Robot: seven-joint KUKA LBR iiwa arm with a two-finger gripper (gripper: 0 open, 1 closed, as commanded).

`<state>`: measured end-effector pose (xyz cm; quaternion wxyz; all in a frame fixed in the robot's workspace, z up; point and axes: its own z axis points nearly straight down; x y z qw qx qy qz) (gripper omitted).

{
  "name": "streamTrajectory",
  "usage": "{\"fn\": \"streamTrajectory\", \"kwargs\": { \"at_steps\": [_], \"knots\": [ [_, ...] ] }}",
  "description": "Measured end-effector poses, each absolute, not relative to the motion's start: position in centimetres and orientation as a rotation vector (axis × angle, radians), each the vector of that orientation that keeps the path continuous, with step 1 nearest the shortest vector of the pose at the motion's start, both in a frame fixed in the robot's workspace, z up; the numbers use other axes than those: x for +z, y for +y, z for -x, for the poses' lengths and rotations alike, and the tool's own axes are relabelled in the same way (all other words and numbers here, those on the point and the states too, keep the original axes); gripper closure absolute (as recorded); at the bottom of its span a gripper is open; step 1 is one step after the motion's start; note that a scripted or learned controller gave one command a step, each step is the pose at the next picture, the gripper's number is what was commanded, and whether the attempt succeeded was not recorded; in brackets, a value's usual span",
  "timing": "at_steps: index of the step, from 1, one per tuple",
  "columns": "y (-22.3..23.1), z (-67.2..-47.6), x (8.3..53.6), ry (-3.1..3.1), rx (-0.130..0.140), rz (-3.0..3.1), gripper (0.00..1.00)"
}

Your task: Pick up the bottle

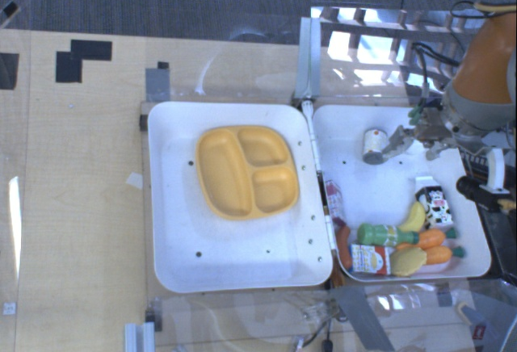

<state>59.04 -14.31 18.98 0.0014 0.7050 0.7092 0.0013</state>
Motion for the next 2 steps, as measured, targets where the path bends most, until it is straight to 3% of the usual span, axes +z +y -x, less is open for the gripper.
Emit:
{"fn": "streamTrajectory", "kwargs": {
  "at_steps": [1, 2],
  "knots": [
    [-11.0, -56.2, 9.0, 2.184, 0.010, -2.248, 0.00],
    [-12.9, -49.2, 9.1, 2.048, 0.019, -2.368, 0.00]
  ]
}}
